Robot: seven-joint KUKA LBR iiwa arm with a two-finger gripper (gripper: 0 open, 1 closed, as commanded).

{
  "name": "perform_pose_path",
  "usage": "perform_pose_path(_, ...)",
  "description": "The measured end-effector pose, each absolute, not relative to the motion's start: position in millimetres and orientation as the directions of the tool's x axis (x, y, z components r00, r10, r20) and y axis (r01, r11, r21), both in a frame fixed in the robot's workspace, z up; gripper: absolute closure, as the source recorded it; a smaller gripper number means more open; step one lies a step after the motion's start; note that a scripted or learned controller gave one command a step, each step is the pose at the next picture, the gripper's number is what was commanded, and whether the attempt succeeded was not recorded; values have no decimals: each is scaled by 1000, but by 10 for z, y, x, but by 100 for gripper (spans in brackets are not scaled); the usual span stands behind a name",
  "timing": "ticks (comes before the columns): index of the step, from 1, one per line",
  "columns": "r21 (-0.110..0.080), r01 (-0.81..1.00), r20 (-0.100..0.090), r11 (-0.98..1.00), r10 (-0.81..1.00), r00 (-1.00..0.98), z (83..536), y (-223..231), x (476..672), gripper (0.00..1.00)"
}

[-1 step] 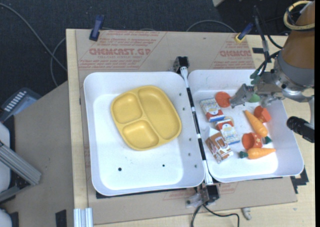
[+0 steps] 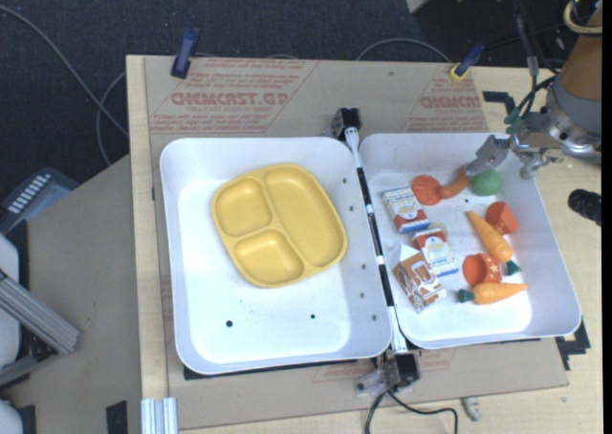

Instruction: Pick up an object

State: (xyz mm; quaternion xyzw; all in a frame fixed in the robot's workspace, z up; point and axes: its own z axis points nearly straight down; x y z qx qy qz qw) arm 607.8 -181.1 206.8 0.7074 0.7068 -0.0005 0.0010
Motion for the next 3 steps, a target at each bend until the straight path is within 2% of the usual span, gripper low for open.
perform_pose_path(1, 14, 1000, -6, 1, 1000, -1, 1102, -1902, 6416, 0)
perform_pose_path(2, 2, 1000, 0, 1, 1000, -1, 848, -1242, 6670, 0)
perform_pose_path(3, 5, 1000, -1, 2, 1000, -2, 955, -1245, 6677, 100)
